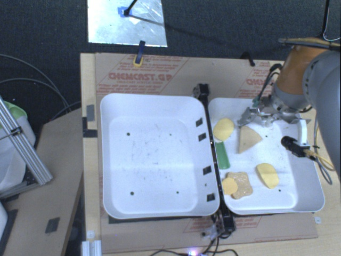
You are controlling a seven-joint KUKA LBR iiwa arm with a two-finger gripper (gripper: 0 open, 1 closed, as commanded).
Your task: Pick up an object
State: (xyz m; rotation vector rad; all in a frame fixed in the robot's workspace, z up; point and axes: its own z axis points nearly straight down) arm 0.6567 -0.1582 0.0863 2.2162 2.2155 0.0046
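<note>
Over the right bin's (309, 196) far edge the gripper (254, 114) hovers, its state unclear to me, nearing the beige wedge (248, 140) beside the yellow round piece (224, 128); it must next descend squarely onto one.

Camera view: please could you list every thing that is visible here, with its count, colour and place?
shallow white plastic bins: 2, white, side by side on the bench
round yellow piece: 1, yellow, right bin, upper left
pale tan wedge: 1, tan, right bin, middle
green stick: 1, green, right bin, along its left wall
yellow oval piece: 1, yellow, right bin, lower right
tan bread-like piece: 1, tan, right bin, bottom
small yellow disc: 1, yellow, touching the bread-like piece
shiny metal sheet: 1, silver, floor above the bench
grey arm with orange band: 1, over the right bin
two-finger gripper: 1, metallic, just above the wedge
</note>
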